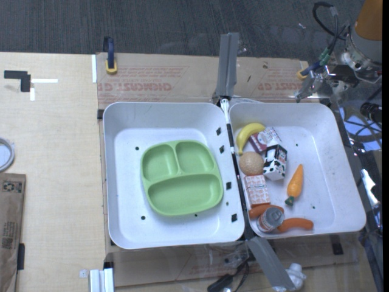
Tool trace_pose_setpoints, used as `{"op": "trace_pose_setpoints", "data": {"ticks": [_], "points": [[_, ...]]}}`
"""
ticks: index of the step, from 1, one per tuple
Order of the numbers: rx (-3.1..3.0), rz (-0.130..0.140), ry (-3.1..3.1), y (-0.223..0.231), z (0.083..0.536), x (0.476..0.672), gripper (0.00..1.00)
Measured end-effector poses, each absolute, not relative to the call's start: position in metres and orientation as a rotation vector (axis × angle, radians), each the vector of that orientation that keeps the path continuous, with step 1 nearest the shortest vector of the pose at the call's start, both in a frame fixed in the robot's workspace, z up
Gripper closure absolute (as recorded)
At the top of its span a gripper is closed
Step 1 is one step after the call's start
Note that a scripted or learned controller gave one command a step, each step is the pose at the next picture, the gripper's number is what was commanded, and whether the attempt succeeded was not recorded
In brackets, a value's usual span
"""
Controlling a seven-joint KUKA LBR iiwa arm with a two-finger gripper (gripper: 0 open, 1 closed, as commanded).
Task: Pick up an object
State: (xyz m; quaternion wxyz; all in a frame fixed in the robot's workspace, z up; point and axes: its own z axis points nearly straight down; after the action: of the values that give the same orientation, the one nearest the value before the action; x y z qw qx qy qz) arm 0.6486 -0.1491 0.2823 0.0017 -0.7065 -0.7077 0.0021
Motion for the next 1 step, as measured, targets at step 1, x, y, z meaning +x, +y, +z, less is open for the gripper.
{"op": "trace_pose_setpoints", "data": {"ticks": [1], "points": [[-2.075,0.006,-2.353,-0.1124,0.1800,0.6144,0.00]]}}
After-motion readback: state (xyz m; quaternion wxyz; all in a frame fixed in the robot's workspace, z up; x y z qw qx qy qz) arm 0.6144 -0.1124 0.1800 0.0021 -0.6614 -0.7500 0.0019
